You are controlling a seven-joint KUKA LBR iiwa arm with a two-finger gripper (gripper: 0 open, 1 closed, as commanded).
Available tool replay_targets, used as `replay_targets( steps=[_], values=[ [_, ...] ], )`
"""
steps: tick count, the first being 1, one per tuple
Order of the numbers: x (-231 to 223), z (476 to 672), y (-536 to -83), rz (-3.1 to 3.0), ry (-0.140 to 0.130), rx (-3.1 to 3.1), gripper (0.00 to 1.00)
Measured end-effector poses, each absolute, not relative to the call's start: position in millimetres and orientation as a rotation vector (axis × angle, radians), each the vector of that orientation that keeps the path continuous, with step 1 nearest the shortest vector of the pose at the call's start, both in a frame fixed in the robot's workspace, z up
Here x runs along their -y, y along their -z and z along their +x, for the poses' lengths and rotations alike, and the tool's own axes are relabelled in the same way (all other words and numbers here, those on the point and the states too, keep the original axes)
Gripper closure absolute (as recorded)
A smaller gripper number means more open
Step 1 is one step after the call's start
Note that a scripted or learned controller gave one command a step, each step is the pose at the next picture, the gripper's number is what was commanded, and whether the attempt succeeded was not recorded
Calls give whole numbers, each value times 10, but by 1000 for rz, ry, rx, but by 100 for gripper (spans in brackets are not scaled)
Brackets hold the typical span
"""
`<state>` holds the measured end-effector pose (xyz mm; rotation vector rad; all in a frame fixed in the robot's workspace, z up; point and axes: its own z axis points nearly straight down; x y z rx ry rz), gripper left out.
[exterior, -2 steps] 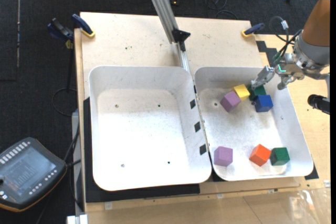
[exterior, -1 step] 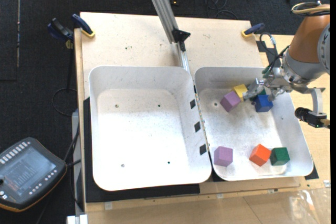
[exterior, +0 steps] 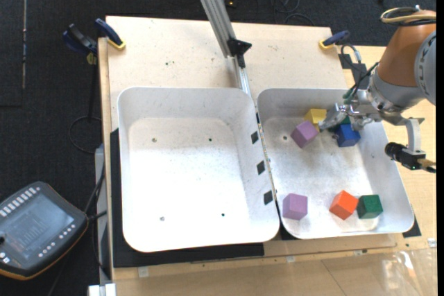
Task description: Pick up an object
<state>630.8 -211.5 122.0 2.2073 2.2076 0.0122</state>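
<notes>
My gripper [exterior: 344,120] hangs over the far part of the right bin [exterior: 388,170], coming in from the right. A blue block [exterior: 348,136] sits directly under its tip, partly hidden by it; I cannot tell whether they touch. A yellow block [exterior: 318,115] lies just left of the gripper, with a purple block [exterior: 304,134] in front of it. Near the bin's front edge are a second purple block [exterior: 295,206], an orange block [exterior: 343,204] and a green block [exterior: 370,206].
The left bin [exterior: 139,149] stands beside the right one, sharing a raised middle wall [exterior: 260,156]. A slanted metal bar [exterior: 215,10] runs down to the bins' far junction. Clamps sit at the bench's far corners, and a teach pendant [exterior: 35,229] lies at the lower left.
</notes>
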Motion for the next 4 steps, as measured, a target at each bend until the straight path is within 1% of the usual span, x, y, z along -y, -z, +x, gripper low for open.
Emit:
replay_targets(
  steps=[1, 2, 3, 4],
  values=[
    [2118, 6314, -1307, 2202, -12, -2206, 100],
    [2157, 6295, -1942, 2214, -6, -2217, 100],
    [2160, 6312, -2392, 2213, -5, -2219, 100],
    [2155, 6313, -2023, 2221, 4, -2224, 100]
  ],
)
